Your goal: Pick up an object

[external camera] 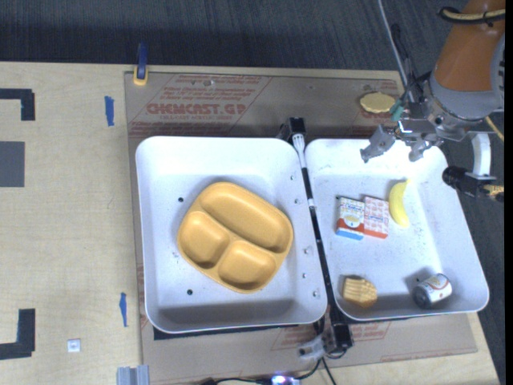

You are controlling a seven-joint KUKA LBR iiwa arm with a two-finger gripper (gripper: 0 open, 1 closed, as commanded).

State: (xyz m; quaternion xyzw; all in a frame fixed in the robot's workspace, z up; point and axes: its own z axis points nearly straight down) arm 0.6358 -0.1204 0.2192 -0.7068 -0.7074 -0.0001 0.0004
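Two white bins (pixel 160 167) sit side by side; above the right bin's far edge hovers the gripper (pixel 394 149), fingers spread, nothing between them, banana (pixel 397 203) just below.

the right bin (pixel 461 239) holds a yellow banana (pixel 398 204) lying near its far side, two small printed cartons (pixel 362 217) side by side just left of it, a tan waffle-like piece (pixel 360 291) at the near left corner, and a grey, rounded object (pixel 433 289) at the near right.
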